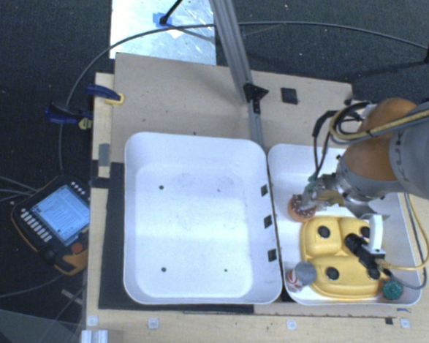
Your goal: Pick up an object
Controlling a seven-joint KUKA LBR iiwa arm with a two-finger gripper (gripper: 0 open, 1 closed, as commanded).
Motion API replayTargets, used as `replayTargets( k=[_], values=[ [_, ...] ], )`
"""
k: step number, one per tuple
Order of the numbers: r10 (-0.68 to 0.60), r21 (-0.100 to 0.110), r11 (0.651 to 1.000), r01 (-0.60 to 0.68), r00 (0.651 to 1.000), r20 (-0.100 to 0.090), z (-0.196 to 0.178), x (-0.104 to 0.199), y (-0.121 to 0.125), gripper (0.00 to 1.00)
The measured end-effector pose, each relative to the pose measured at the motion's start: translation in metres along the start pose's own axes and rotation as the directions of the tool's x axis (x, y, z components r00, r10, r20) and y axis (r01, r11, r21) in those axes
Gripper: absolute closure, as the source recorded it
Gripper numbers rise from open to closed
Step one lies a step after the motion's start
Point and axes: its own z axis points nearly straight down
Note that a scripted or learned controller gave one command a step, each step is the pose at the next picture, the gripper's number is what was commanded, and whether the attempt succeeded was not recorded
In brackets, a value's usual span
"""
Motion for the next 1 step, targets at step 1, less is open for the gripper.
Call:
replayTargets(
  k=[1],
  values=[
    [-0.002, 0.026, 1.000, 0.002, 1.000, -0.001, -0.0554, 0.0094, 0.0086, 1.00]
  ],
)
